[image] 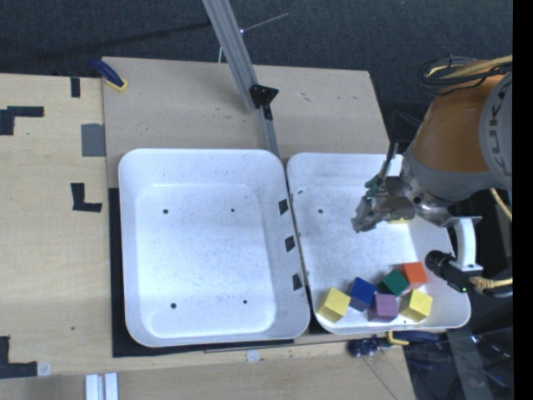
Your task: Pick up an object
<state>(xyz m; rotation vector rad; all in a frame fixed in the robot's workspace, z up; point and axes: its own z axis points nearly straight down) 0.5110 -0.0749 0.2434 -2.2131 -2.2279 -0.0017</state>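
Gripper [366, 217] hangs over the right bin [333, 182], fingers pointing down-left; jaw gap too blurry, cannot tell how they stand. A pale yellowish bit shows just beside the wrist, maybe a block, can't say, and nothing is clearly between the fingers. Bin floor under the gripper is bare white.

Blocks sit clustered in the near corner of the same bin, well apart from the gripper: yellow block [335, 304] at the left end, blue block [361, 292] just beside it, purple block [385, 306], green block [395, 282] behind it, orange block [414, 273] touching the green one, second yellow block [419, 305] at the right end.

Grey arm with orange band [454, 136] comes in from the right. Left bin [200, 244] sits side by side with the right one, rims touching. Wooden bench [166, 107] under both, and a grey metal pole [229, 36] slants across the back.
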